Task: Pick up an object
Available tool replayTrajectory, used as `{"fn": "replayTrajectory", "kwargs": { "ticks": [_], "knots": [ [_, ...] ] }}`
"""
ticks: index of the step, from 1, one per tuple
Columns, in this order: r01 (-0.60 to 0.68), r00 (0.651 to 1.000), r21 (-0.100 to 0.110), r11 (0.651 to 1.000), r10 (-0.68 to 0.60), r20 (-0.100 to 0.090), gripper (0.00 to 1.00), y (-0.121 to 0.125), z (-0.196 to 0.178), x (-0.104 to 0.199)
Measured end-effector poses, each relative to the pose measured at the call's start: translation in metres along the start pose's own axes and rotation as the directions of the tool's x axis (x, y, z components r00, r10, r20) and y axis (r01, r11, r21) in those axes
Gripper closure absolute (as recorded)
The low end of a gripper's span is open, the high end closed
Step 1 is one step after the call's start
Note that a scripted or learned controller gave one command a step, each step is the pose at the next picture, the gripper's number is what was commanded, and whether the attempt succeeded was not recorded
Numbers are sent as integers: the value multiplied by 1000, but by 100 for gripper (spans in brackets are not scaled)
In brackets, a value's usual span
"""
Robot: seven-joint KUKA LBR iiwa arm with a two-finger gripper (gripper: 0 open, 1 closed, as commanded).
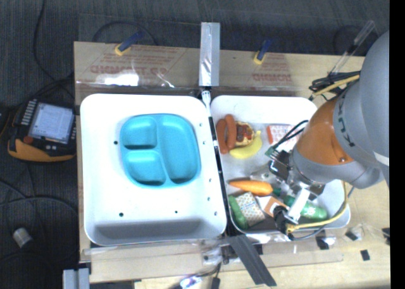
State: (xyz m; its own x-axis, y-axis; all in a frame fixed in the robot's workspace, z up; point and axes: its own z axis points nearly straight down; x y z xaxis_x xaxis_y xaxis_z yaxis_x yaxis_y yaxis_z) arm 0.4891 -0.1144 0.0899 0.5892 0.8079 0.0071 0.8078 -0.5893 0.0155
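- Claw (286, 188): low in the right bin (266, 99), near its front half. Open or shut, can't tell; arm & wrist cover it from above. Nothing seen held.
- Carrot (250, 186): closest obj, lying flat, long axis approx left-right, thick end just beside the claw, tip pointing to the bins' shared wall. Likely pick target.
- Handling, judged: looks like a plastic toy, so light, stiff, smooth & a bit slippery. Tapered, so a pinch near the tip could squirt it out. Best hold is across the thick half, jaws closing over the short axis. Not fragile.
- Orange block (272, 204): just in front of the carrot's thick end, v. close to the claw; could snag on descent.
- Green packet (247, 209): touching or nearly touching the carrot's front side. Looks soft & flat, poor alt target.
- Green bottle (314, 212): front-right corner, on its side, partly under the wrist. Round, prob. rolls.
- Yellow fruit (248, 148) & hot dog (235, 132): back-left of the same bin, well apart from the claw.
- Red-white packet (278, 133): back of the bin, flat, hard to pinch.
- Left bin (101, 218): holds a blue divided plate (159, 148); well apart from the claw.
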Motion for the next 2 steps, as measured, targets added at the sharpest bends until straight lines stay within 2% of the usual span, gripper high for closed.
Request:
{"fn": "replayTrajectory", "kwargs": {
  "ticks": [1,2],
  "knots": [
    [-111,994,15,994,111,13,0,28,-147,-44],
    [-95,995,14,995,95,13,0,49,-321,-52]
  ]
}}
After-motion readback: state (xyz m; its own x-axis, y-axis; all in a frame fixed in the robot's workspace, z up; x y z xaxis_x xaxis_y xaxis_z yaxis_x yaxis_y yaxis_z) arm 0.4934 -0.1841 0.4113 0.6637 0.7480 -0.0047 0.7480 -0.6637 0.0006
